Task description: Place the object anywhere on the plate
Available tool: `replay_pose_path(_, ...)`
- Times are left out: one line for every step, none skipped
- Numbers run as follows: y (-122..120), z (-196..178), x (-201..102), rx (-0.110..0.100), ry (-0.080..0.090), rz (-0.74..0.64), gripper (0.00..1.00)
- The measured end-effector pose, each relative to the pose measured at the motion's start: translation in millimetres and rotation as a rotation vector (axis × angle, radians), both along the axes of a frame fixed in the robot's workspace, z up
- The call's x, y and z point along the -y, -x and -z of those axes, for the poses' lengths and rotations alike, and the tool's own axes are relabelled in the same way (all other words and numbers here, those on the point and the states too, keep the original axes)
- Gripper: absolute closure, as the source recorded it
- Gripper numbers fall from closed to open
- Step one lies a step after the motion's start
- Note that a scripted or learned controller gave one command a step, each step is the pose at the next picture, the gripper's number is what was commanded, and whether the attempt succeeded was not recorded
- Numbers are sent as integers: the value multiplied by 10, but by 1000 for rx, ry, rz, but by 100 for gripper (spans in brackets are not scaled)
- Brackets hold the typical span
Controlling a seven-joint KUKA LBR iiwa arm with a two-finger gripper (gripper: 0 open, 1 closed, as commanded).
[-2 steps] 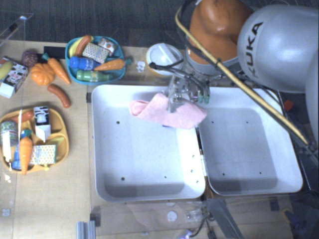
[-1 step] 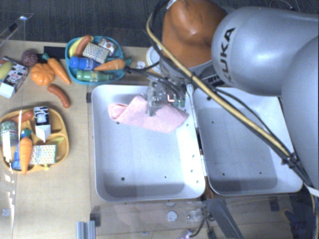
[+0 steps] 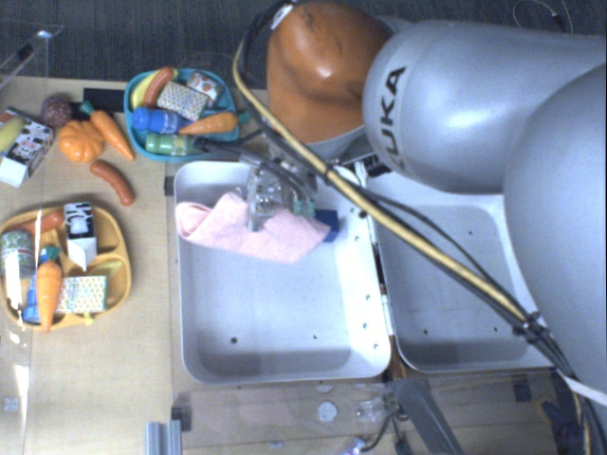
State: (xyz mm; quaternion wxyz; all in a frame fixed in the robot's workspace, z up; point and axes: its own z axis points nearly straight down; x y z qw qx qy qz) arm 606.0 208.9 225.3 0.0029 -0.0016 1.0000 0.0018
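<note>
The gripper (image 3: 268,200) sits low over the pink cloth (image 3: 248,230) in the far part of the left bin (image 3: 285,349), touching its upper edge. Whether it grips the cloth cannot be determined. A small blue object (image 3: 327,224) lies just beside the cloth's right end.

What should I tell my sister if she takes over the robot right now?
Gripper: low in the left bin, right over the pink cloth; whether it grips anything can't be seen.
Pink cloth: bunched in the bin's far half, with something blue peeking out at its right edge.
Yellow plate and blue plate: on the bench to the left, both holding toy food.
Done: nothing placed yet.
Left: lift the object and set it on a plate.
</note>
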Motion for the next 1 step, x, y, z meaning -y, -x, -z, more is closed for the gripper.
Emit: replay_pose_path(-1, -3, 1, 0, 0, 0, 0)
